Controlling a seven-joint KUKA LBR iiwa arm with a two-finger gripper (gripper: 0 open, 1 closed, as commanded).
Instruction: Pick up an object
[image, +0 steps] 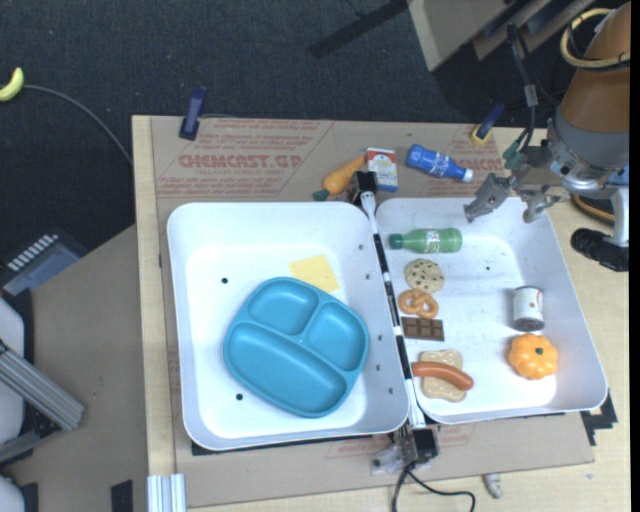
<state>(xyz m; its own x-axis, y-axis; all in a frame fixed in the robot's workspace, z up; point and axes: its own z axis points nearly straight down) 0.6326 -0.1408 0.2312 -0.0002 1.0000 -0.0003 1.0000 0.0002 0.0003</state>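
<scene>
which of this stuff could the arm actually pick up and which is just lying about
Job in hand:
- two-finger gripper
- green plastic bottle
- round chocolate-chip cookie
- brown pretzel
- small silver can
- orange toy pumpkin
- toy hot dog

Lying about:
- blue divided plate
- yellow cheese slice
- blue bottle outside the bins

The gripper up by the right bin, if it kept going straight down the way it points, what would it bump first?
Probably the bare white floor of the right bin near its far edge. The gripper is open, and the green bottle lies off to the side, though depth is hard to judge.
</scene>
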